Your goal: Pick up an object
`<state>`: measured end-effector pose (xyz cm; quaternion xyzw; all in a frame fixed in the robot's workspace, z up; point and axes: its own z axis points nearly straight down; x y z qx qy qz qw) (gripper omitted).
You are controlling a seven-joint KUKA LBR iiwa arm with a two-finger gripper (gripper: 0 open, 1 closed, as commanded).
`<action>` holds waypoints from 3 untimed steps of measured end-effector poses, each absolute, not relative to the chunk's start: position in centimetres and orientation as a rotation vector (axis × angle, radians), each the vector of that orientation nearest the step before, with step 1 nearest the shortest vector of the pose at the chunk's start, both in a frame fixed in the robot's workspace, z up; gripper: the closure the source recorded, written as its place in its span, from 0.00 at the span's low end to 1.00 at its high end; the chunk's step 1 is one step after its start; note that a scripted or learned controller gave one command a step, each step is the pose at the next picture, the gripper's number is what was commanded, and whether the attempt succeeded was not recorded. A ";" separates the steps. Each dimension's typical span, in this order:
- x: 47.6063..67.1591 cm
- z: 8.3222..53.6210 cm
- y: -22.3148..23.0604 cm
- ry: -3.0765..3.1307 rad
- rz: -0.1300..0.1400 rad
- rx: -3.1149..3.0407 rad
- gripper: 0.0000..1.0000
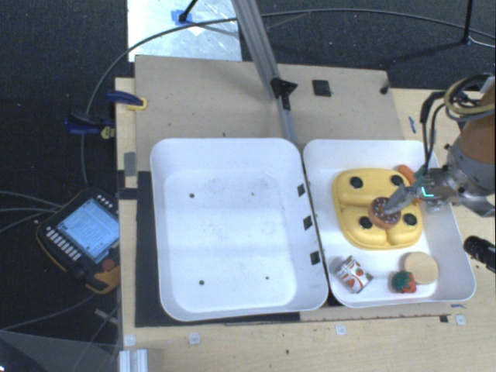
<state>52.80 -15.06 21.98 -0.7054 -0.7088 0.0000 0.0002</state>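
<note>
The arm reaches into the right bin and its claw sits low over the yellow tray, its tip right at a small brown ring-shaped piece lying on that tray. This looks like the closing-in stage of a pick, with the ring as the likely target and nothing lifted yet. Whether the claw is spread or pressed together cannot be told at this size, nor whether it touches the ring or merely hangs above it. The next move probably calls for a firm pinch on the ring and a straight lift, without dragging the tray along. Below the claw lie a small red-and-white can, a round tan biscuit and a red-and-green berry-like toy; the left bin lies well off to the claw's far side.
</note>
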 end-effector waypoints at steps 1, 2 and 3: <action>52.9 22.1 -15.1 -2.228 -0.002 -2.217 0.00; 53.8 17.0 -15.3 -2.222 0.002 -2.218 0.00; 53.6 12.8 -15.2 -2.221 -0.001 -2.221 0.00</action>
